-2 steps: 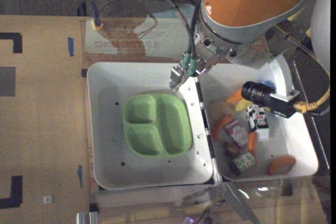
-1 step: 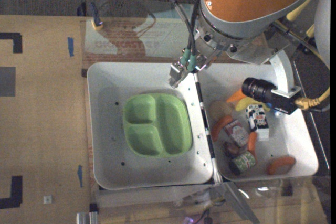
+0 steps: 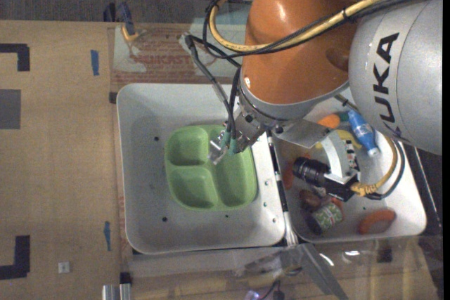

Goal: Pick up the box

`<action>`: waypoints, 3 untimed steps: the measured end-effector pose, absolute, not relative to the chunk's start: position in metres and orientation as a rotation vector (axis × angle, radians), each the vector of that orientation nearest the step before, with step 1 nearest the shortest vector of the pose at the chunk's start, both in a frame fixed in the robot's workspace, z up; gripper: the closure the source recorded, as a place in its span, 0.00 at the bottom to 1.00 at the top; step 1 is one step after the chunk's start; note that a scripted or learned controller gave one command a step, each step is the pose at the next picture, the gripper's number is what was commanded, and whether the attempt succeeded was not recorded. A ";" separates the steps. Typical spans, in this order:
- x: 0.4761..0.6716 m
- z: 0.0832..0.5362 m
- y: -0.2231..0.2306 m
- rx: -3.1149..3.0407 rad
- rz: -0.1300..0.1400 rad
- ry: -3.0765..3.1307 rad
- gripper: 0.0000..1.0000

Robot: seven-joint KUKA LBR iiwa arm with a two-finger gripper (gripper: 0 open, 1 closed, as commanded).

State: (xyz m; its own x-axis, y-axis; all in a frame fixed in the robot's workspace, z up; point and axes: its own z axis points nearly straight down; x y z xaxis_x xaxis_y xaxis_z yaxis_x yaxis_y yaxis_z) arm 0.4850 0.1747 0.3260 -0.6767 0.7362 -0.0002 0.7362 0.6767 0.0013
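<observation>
From my remote station I saw the hand [image 3: 223, 145] hanging over the green compartment tray [image 3: 209, 178], the box to lift, in the left bin [image 3: 140, 221], its grip state untellable, so I feared it might skid off the tray's shallow rim.

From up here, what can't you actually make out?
- claw: too small, over the green tray; grip unreadable.
- Box: the arm covers much of the right bin; no box can be identified.
- Items in the right bin: partly hidden by the arm, hard to name.
</observation>
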 end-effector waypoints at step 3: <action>0.566 0.426 0.211 1.092 0.005 2.940 1.00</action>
State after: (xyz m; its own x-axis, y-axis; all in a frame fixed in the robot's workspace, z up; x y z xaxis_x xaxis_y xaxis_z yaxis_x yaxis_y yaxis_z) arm 0.5657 0.2109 0.4256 -0.7577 0.6526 -0.0036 0.6526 0.7577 0.0050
